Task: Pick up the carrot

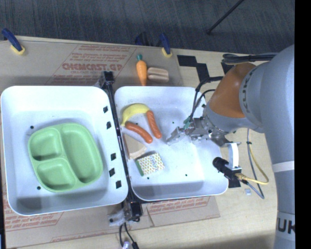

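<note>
One carrot, outside both bins

Carrot (pixel 141 71) lies on the table (pixel 52 66) behind the right bin (pixel 197 188), just beside a small tan block (pixel 157 74), green top pointing away. Jaws (pixel 175 134) are down inside the right bin, nothing between them; can't tell open or closed. Near them in that bin: banana (pixel 135 111), two sausages (pixel 139 132), a patterned block (pixel 150 163). Left bin (pixel 13 102) holds a green divided plate (pixel 62 157)

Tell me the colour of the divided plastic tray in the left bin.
Light green, clearest in the camera view.
</note>
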You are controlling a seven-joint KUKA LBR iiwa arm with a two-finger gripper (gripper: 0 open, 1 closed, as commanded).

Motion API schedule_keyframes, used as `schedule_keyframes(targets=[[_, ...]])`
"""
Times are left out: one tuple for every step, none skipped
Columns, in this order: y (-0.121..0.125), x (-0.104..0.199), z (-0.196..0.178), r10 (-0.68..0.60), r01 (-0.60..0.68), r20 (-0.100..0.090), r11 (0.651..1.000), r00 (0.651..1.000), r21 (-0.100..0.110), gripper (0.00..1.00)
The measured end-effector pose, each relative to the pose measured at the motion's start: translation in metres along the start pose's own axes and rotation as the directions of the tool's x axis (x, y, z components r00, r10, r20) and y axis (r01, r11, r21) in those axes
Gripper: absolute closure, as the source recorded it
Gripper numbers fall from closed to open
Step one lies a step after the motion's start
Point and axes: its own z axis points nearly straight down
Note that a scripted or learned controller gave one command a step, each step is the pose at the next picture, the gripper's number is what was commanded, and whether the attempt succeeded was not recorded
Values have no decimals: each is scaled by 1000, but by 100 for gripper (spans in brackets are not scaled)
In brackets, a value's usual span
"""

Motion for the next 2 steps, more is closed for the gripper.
schedule_keyframes(targets=[[47, 42, -36, 205, -205, 0, 979, 979, -3, 0], [98, 84, 5, 443, -443, -1, 896, 896, -3, 0]])
